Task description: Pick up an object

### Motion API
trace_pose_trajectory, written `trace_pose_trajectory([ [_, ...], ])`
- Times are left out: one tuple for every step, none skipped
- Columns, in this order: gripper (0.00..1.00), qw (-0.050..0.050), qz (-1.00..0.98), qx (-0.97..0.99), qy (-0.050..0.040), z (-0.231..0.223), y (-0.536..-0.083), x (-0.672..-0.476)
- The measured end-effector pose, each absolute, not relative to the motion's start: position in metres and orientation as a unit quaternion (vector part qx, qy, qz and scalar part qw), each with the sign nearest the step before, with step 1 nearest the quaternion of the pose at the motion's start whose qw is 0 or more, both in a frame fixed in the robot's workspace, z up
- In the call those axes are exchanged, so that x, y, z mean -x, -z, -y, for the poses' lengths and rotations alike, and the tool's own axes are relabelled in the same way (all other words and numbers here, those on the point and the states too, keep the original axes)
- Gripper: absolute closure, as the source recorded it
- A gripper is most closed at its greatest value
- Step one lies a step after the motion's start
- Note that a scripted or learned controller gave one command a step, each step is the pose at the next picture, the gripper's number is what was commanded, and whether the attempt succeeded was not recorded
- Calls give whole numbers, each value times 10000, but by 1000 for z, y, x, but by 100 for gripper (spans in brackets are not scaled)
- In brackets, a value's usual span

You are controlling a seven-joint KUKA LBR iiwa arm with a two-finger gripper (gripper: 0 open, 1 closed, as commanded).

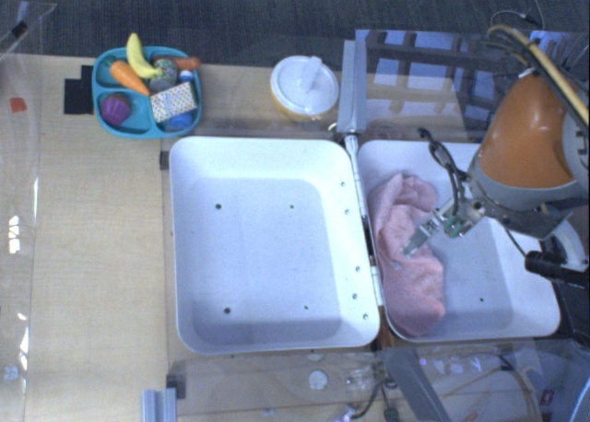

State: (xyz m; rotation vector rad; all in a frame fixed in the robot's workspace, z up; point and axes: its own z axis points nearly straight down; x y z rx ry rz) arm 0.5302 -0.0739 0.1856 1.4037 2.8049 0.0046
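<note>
A pale wooden bench point(92, 254) stretches out under me, with dark carpet beyond its far edge, and on it sit two shallow white plastic bins with rounded corners. The landmark I go by is the right bin point(516, 310), the one I am reaching into. A pink cloth point(410, 259) lies crumpled along that bin's left side, soft and terry-like, bunched into a long lumpy heap that runs nearly from the far wall to the near wall. My pincer point(422, 238) is down over the middle of the cloth, its thin metal tips right at the fabric; whether they are spread or closed on a fold I cannot tell from here. My orange band and grey wrist point(525, 148) bulk over the bin's far right corner. Touching the right bin's left rim is the left bin point(267, 240), smooth, with a few small dark dots in its floor. Beyond that, a round white lid point(305, 86) rests on the bench, and farther left a blue divided tray point(143, 93) holds toy food, a yellow banana point(139, 58) and an orange carrot point(127, 76) among it.
</note>
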Motion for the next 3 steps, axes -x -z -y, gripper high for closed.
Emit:
trace_pose_trajectory([
  [0, 7, -8963, -4434, -5, 123, -143, -506],
  [0, 67, -8933, -4494, -24, 118, -91, -530],
  [100, 123, -8933, -4492, -44, 117, -103, -534],
])
